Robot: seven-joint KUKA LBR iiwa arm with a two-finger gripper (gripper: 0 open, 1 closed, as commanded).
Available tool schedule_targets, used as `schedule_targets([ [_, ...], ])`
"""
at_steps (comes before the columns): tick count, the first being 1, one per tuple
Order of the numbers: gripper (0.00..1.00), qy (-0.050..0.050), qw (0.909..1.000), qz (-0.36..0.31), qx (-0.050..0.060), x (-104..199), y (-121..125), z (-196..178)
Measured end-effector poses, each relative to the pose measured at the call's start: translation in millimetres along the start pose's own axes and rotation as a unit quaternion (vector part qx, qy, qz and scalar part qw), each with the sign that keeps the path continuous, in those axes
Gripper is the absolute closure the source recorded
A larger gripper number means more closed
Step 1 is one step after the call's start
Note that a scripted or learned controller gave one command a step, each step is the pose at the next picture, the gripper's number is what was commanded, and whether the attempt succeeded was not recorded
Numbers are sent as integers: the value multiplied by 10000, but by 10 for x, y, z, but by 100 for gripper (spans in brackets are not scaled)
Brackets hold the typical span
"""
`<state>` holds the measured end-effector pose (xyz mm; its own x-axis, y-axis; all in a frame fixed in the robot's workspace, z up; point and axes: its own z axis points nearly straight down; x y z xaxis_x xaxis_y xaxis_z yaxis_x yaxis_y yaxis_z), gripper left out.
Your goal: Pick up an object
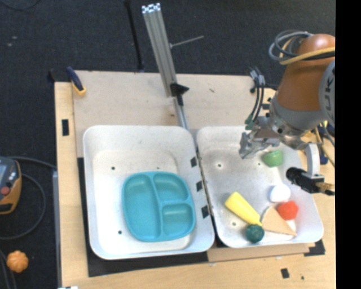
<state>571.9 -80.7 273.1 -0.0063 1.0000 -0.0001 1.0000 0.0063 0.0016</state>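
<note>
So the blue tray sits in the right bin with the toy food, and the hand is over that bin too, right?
Not quite. The camera view shows the blue tray in the left bin, alone. The toy food lies in the right bin, and the hand is over that one.

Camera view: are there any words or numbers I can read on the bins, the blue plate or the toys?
No words, numbers or brand names can be read anywhere.
The blue divided plate is plain.
Both white bins are plain.
The toy foods, such as the yellow piece, carry no labels.
The checkered tag atop the metal post is a black-and-white pattern, not letters.
The orange device at the left edge is too blurred to read.
</note>
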Motion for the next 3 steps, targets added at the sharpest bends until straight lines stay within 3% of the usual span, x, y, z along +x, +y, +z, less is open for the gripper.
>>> schedule_targets([
  [2,100,5,10000,-6,-3,1026,215,-82],
  [3,100,2,10000,-2,17,1516,217,99],
])
